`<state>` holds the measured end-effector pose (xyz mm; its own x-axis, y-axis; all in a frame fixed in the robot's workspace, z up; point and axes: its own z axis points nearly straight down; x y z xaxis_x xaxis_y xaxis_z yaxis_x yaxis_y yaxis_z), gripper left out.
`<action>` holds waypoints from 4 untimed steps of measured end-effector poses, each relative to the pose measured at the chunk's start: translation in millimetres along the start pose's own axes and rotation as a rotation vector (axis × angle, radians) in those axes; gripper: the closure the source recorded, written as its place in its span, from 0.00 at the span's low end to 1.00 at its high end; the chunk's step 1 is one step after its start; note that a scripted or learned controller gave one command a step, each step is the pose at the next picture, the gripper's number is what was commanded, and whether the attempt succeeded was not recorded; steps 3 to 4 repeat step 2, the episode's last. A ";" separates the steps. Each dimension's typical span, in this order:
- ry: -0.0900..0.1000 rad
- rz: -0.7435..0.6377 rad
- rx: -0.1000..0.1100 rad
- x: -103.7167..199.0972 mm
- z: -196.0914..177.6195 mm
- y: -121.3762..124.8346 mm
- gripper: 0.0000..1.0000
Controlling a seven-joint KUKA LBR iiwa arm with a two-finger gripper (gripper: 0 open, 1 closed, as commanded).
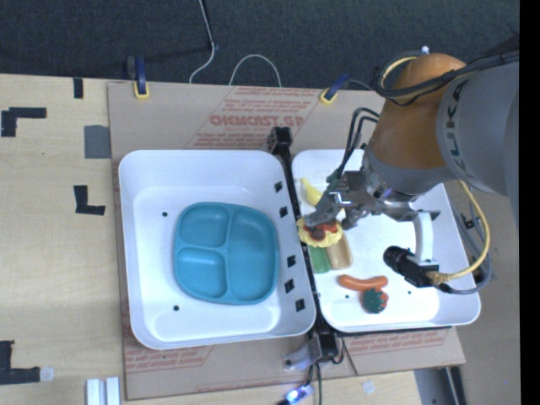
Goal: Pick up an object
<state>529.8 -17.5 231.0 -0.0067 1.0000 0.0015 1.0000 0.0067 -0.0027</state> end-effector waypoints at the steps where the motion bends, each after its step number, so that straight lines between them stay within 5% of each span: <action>1: -0.001 0.000 0.001 51.9 11.8 0.2 1.00; 2: 0.000 0.000 0.000 99.3 15.7 4.2 1.00; 4: 0.000 0.000 0.000 99.3 15.7 4.2 1.00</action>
